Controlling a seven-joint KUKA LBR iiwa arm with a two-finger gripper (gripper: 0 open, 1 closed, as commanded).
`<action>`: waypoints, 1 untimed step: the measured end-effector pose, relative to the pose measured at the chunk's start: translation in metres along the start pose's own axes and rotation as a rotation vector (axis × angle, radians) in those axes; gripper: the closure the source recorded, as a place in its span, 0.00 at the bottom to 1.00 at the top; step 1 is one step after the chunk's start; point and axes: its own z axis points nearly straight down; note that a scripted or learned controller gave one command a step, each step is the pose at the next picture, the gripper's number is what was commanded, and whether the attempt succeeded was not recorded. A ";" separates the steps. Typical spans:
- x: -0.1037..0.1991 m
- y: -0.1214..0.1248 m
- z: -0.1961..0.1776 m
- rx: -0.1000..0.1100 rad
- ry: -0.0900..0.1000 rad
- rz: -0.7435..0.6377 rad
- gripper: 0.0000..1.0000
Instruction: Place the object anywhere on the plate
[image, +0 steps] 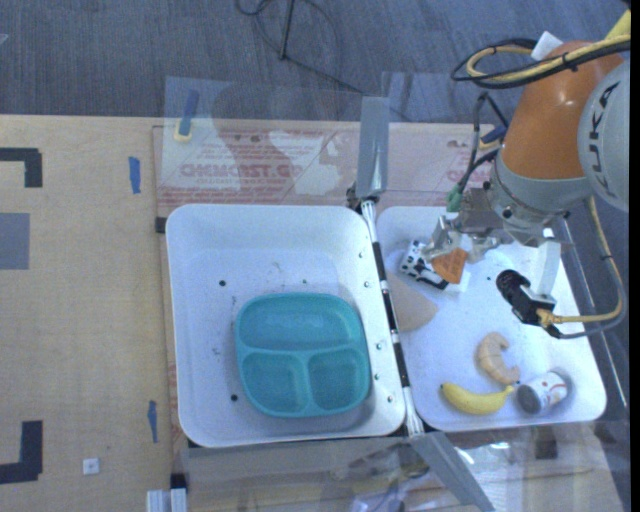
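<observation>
A teal plate (300, 352) with three compartments lies in the left bin (200, 240), toward its front. My gripper (446, 248) is low over the back left part of the right bin (580, 395). It hangs right above an orange wedge (453, 266), and a small black-and-white toy (414, 262) lies just to its left. The wrist hides the top of the wedge, so I cannot tell whether the wedge is gripped or merely lying under it.
Also in the right bin are a tan flat piece (412, 308) by the left wall, a pale shrimp-like piece (495, 358), a banana (475, 399) and a small can (540, 391) at the front. A black part with a cable (517, 292) hangs beside the wrist.
</observation>
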 end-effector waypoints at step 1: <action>0.062 -0.043 0.020 0.003 0.002 0.097 1.00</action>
